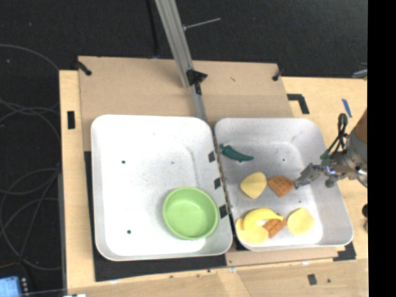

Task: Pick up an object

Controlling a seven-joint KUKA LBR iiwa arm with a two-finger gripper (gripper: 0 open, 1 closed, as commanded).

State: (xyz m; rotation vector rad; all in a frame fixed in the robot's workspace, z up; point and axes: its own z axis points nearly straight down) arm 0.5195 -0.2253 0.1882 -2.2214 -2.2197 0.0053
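Both bins (154, 129) are white, one holding a lime-green bowl (190, 212), the other pale yellow pieces (253, 185), orange waffle-patterned bits (280, 185) and a dark teal scrap (236, 154), on a tan bench (142, 85).

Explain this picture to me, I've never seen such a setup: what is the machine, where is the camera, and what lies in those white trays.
One camera looks down at a slant on a bench with two shallow white bins. The robot arm reaches in from the right; its gripper hangs over the right bin, beside an orange waffle-like piece. It grips nothing visible. That bin also holds yellow pieces, another orange piece and a dark green piece. The left bin holds a green bowl.
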